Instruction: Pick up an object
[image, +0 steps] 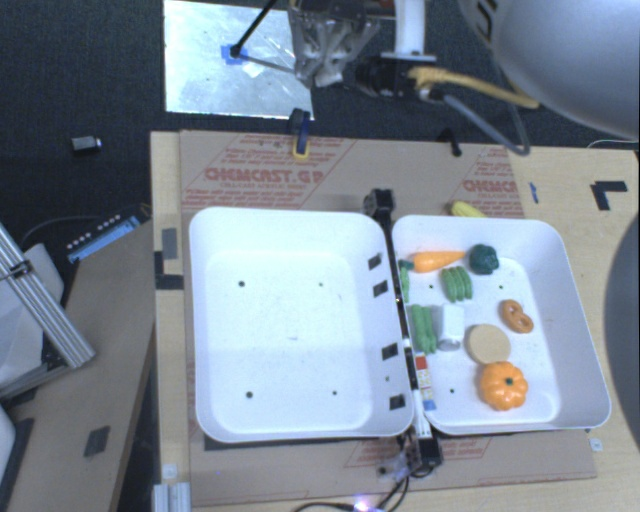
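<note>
- Gripper (323, 58) sits at the top edge of the view, above the bench's far side and over a shiny silver sheet (225, 62); well apart from both bins.
- Can't tell if the gripper is spread or pressed together, as the tip is blurred against the metal parts. Nothing is seen pinched in it.
- Grey arm (560, 55) bulks in the top right corner, with a yellowish cable (475, 88) running off its wrist.
- Two white bins lie side by side on a cardboard sheet (270, 172): left bin (205, 330) and right bin (580, 350), with their inner walls touching.
- All pickable things lie in the right bin, mostly in its left and middle part.
- Carrot (437, 261) lies near the far-left corner, tip pointing right.
- Dark green lump (483, 258) lies just beside the carrot tip.
- Green pod (457, 283) lies just below the carrot.
- Second green pod (423, 326) lies near the left wall, with a white block (453, 322) touching its right side.
- Brown pretzel (516, 316) lies right of the white block, apart from it.
- Tan round disc (488, 344) lies just below the white block.
- Orange pumpkin (501, 385) lies nearest the front, just beside the disc.
- Small yellow thing (466, 210) lies on the cardboard outside the right bin, at its far rim.
- Blue and yellow clamp (300, 135) sits on the cardboard's far edge.
</note>
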